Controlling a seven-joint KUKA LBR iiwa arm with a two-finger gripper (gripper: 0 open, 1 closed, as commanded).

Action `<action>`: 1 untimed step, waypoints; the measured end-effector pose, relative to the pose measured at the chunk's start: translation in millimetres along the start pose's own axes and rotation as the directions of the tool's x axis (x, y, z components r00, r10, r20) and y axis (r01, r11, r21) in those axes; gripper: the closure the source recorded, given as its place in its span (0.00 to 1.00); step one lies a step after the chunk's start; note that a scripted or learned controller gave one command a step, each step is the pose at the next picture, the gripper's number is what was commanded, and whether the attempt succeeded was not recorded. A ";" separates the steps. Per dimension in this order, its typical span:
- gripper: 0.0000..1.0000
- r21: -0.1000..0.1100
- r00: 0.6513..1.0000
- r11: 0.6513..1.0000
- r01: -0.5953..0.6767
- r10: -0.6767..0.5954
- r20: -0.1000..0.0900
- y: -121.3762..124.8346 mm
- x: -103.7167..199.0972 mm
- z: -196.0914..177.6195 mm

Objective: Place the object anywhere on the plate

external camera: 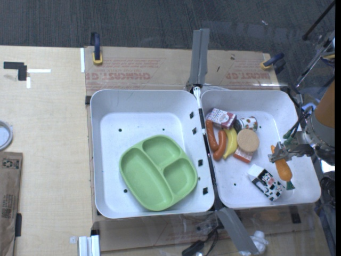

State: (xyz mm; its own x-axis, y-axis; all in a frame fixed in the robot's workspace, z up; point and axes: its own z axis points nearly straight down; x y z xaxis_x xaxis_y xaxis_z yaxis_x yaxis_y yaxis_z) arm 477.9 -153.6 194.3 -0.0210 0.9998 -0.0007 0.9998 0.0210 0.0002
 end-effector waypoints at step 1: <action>1.00 0.001 0.930 0.930 0.366 -0.366 -0.001 1.3 54.3 -1.7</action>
State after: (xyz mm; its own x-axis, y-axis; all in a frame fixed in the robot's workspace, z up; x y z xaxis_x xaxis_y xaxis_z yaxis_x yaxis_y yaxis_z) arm 478.0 -99.3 196.0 -0.3857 0.9226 0.0007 0.9226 0.3857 -0.0014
